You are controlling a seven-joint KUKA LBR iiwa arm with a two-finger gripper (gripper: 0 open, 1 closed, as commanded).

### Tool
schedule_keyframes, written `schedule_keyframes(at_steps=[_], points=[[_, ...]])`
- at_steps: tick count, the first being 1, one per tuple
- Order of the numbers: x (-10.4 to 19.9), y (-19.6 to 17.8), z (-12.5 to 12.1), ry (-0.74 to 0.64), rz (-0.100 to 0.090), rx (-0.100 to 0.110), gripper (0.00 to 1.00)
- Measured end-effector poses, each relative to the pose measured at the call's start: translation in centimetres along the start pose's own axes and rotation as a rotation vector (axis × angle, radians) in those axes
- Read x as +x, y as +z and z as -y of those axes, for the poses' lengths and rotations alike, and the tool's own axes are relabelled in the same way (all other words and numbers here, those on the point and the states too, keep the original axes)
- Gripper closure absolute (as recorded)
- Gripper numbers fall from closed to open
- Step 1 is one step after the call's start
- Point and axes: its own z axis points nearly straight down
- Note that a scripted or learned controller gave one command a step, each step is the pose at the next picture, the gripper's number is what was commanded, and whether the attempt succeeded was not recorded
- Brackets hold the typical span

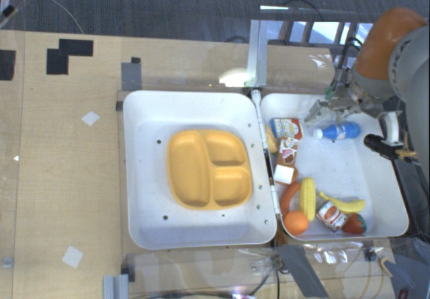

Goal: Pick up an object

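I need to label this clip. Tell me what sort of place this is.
Probably a robotics lab's picking bench. A grey arm reaches over two white bins: the left one holds a yellow tray, the right one toy food such as a banana and corn.

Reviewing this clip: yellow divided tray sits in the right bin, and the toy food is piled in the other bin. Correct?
Not quite. The camera view shows the yellow divided tray in the left bin; the toy food, such as the corn and blue bottle, lies in the right bin.
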Motion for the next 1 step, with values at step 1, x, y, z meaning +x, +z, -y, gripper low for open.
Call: schedule_keyframes(at_steps=[1], points=[[-4.07,-4.26,0.42,-0.287,0.004,-0.004,0.00]])
